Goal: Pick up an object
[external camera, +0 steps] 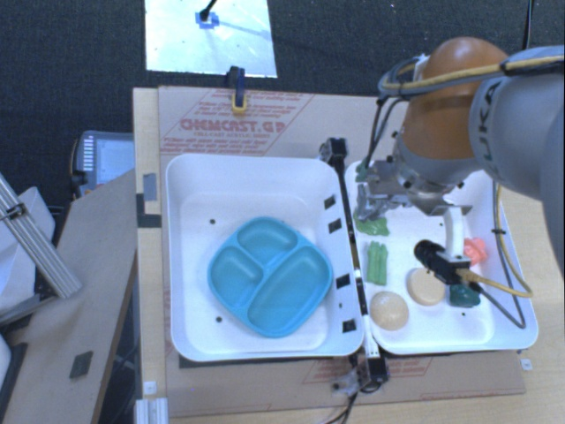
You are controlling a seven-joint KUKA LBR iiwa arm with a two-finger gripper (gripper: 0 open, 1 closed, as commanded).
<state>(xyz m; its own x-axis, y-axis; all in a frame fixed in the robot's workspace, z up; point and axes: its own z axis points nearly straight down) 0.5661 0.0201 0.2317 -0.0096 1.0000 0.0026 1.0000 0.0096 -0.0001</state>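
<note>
My gripper (369, 208) hangs low over the far left part of the right bin (508, 329), near the wall between the two bins. Right under it lies a small green object (374, 228), partly hidden by the gripper. A second, long green piece (377, 263) lies just in front of that one. Two beige round things sit nearer the front: a ball (388, 310) and a flatter disc (425, 287). A pink object (477, 251) and a small teal object (463, 296) lie toward the right side.
The left bin (190, 237) holds a blue divided plate (269, 276). The arm's grey body and orange band (450, 87) hang over the back of the right bin. Cardboard lies under both bins.
</note>
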